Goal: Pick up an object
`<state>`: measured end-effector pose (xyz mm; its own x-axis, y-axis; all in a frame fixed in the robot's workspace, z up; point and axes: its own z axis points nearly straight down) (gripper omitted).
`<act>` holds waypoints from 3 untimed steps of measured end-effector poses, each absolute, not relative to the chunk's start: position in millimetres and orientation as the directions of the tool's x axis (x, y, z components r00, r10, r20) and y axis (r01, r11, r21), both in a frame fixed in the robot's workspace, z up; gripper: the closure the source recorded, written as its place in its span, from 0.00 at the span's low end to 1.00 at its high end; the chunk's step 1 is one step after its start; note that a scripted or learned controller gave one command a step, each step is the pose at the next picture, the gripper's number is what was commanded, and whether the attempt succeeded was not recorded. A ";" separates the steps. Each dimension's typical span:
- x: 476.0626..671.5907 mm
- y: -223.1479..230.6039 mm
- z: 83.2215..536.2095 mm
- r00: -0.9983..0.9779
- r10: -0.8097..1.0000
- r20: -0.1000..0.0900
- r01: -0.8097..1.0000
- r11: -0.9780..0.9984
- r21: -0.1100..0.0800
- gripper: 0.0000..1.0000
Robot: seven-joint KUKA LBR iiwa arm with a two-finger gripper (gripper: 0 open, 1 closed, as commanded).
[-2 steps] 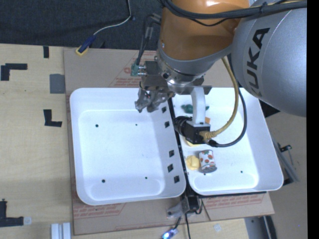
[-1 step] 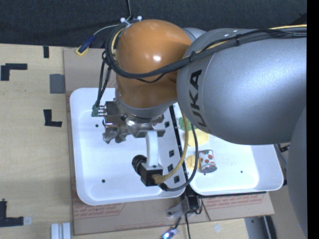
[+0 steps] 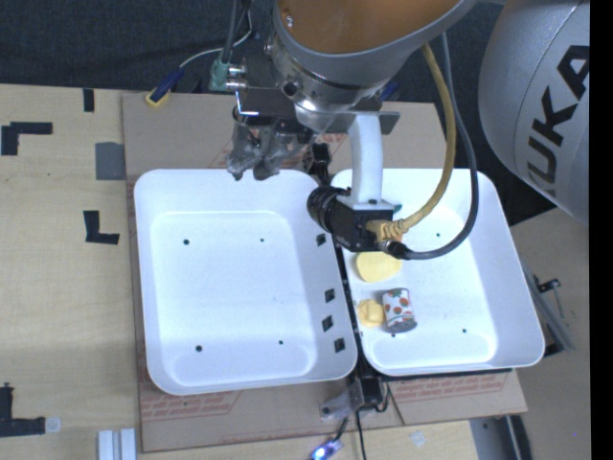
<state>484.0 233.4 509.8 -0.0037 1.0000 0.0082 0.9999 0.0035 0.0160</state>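
**Yellow lump [image 3: 379, 266], spotted can [image 3: 398, 310] and small yellow piece [image 3: 369, 311] lie in the right bin; gripper sits at the left bin's far rim**

The grey arm [image 3: 541, 84] takes up the upper right of the view, and its orange band [image 3: 364, 12] hangs above the far edge of the two bins. Beneath everything is the wooden bench [image 3: 57, 286], which carries a few black marks on its left part. A brown cardboard sheet [image 3: 182, 127] lies on it under the bins.

The left bin [image 3: 230, 286] is white and shallow. It stands side by side with the right bin [image 3: 469, 286], and their inner rims touch.

The gripper [image 3: 253, 166] is low over the far rim of the left bin, near that bin's far right corner and well apart from the three things. How wide its jaws stand cannot be told from this angle, and nothing is seen held in them.

All three things lie in the right bin, close to its left wall. The yellow lump is the largest and lies farthest from the near rim. Nearer to the camera is the spotted can, a small pale cylinder with red dots, lying tilted. Just beside it on its left is the small yellow piece, close against the bin's inner wall.
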 end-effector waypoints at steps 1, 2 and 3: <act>481.0 232.5 324.4 -0.001 1.000 -0.009 1.000 0.001 -0.019 1.00; 483.7 233.1 544.6 -0.003 1.000 0.008 1.000 0.003 0.016 1.00; 486.9 100.6 403.4 0.013 1.000 -0.008 1.000 -0.013 -0.016 1.00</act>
